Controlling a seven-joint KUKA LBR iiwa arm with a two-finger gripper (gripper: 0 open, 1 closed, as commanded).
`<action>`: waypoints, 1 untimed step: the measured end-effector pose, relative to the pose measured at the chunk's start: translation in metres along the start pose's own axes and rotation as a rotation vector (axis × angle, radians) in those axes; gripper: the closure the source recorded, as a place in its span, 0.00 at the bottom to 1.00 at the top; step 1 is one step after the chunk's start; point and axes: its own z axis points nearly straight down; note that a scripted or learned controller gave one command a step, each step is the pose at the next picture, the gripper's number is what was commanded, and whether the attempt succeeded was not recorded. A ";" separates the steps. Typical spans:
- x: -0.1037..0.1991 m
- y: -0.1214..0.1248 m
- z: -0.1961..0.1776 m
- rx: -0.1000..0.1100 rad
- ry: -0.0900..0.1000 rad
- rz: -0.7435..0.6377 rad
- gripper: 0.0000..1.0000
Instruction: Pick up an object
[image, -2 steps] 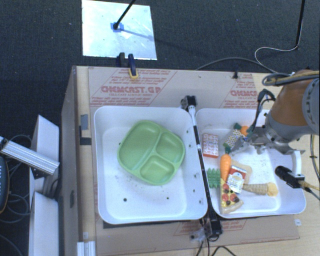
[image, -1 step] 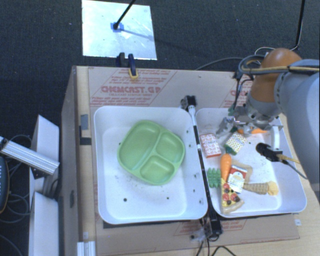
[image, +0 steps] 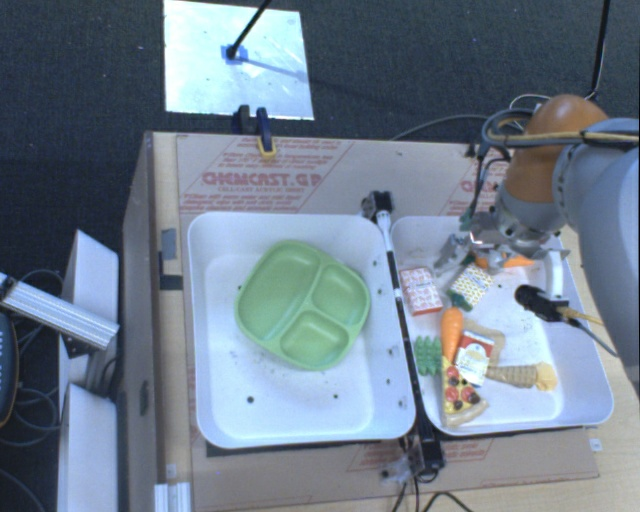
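The grey arm with its orange band reaches in from three o'clock, and its gripper hangs low over the twelve o'clock end of the right shallow white plastic bin. Whether it is spread or pressed together I cannot tell, and nothing shows pinched in it, so the pick looks not yet made.

Candidates lie close below: a small pale chequered packet just toward six o'clock of the gripper, a red-and-white gridded box toward eight o'clock, and an orange toy carrot further down. Near the six o'clock end rest a toy pizza slice and a tan waffle cone.

The left white bin holds a light green divided plastic plate, well apart from the gripper. Both bins sit on the cardboard-covered desk.

What is left, by my judgement: closing on one item and lifting it.
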 end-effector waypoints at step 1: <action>0.007 -0.001 0.001 -0.006 -0.018 0.002 0.00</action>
